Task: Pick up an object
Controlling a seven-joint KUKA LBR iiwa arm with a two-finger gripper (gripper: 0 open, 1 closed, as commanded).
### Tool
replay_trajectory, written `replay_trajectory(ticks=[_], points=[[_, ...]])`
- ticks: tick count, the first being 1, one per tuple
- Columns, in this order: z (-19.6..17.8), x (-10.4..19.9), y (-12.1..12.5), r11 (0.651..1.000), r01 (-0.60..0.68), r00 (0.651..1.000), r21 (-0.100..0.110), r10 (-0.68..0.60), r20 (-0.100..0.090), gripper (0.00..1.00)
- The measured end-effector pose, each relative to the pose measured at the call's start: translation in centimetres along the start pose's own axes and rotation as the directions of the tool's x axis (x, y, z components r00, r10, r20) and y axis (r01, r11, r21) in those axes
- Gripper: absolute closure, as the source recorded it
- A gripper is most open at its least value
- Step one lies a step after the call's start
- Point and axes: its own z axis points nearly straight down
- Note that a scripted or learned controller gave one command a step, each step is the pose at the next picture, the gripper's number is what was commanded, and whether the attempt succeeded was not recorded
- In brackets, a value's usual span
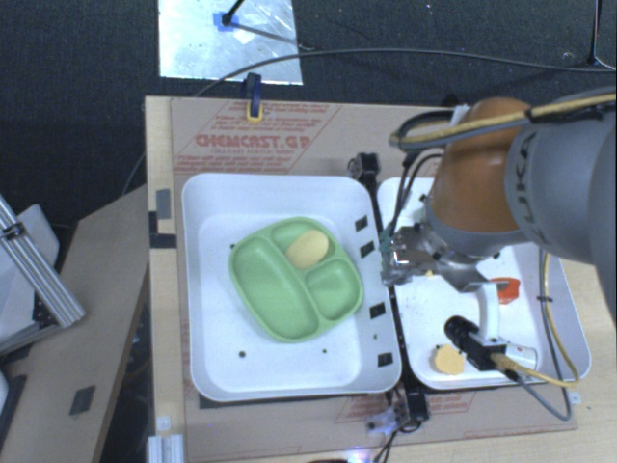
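Camera view: yellow disc (447,360) lies apart from end effector (396,262) (grip unreadable).

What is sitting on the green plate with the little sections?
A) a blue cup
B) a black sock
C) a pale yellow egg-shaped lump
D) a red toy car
C: a pale yellow oval lump lies in the top section of the green divided plastic plate, which rests in the left white bin.
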Motion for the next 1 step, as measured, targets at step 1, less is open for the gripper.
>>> replay_trajectory(ticks=[1], points=[[0.35,6.17,0.63,1.0,0.002,1.0,-0.001,-0.002,-0.001,1.0]])
